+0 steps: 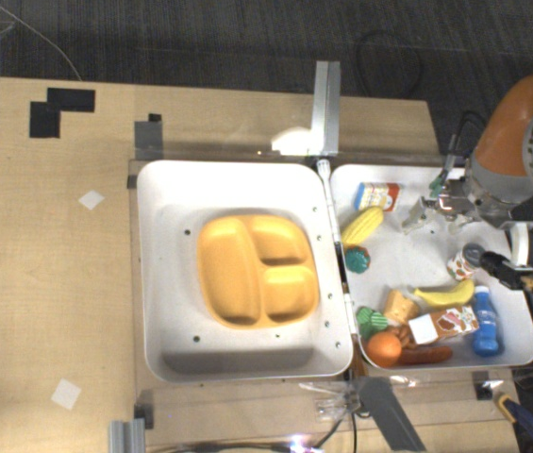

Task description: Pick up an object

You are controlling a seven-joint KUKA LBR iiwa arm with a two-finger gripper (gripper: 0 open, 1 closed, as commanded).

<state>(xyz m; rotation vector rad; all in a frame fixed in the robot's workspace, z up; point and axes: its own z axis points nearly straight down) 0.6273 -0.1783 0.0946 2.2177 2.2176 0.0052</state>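
End effector point(433, 208) low in right bin point(408, 179), near its far edge; finger state impossible to tell. Corn cob point(362, 224) near left wall, banana point(444, 295) toward near-right corner.

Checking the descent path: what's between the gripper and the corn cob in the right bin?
In the camera view, bare white bin floor lies between the gripper and the corn cob. The small red-and-white carton sits just above that line.
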